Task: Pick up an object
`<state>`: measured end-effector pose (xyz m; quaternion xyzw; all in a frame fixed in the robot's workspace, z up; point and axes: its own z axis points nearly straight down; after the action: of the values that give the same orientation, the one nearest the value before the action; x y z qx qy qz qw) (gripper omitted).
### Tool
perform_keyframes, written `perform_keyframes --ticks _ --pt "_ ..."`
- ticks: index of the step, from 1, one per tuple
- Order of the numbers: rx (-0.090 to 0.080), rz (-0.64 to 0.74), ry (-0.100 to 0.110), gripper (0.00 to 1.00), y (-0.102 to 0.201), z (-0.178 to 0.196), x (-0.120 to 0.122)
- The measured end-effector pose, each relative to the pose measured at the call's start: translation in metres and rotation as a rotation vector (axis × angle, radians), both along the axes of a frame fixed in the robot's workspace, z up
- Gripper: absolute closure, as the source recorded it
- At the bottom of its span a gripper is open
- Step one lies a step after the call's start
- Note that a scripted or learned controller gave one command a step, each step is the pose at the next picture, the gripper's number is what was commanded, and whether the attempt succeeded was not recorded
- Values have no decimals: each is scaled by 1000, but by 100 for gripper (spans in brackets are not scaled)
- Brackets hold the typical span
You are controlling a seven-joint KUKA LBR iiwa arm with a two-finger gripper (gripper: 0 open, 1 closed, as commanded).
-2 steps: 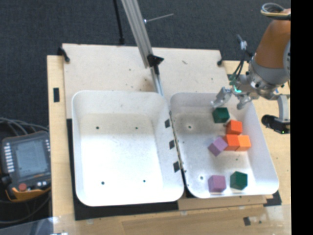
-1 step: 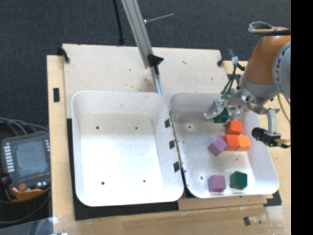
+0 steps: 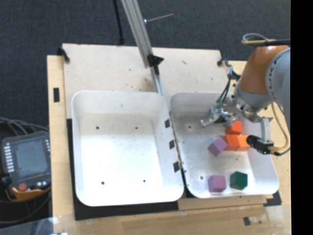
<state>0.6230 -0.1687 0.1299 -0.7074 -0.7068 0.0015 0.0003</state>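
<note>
Two orange blocks [image 3: 235,135] just beside pincer [image 3: 215,117]

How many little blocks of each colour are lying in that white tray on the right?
Purple blocks: 2, one mid-tray and one by the near rim
Orange blocks: 2, one behind the other, close together
Green blocks: 1
Total: 5 blocks, all in the right bin
</note>
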Motion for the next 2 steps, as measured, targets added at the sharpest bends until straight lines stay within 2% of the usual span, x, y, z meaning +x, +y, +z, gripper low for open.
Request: perform_keyframes --ticks 1,2 --pt "0 -1 -3 0 -1 -34 0" --pt "-1 -5 -9 100 -2 -20 2"
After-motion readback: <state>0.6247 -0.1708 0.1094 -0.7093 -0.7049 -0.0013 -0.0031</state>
